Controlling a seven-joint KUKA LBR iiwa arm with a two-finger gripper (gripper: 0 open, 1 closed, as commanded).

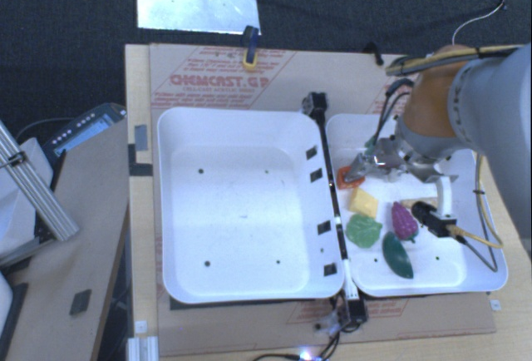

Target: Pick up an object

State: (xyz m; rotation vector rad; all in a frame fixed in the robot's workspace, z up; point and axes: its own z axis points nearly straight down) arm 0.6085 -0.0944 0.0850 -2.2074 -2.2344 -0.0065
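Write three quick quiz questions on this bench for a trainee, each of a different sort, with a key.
1. True or false: the yellow block lies in the left bin.
2. Multiple choice: which toy lies nearest the right bin's front edge? A) purple toy B) dark green toy C) orange piece
3. Fill in: the gripper hangs over the ____ bin.

Key: 1 false, it is in the right bin. 2 B. 3 right.
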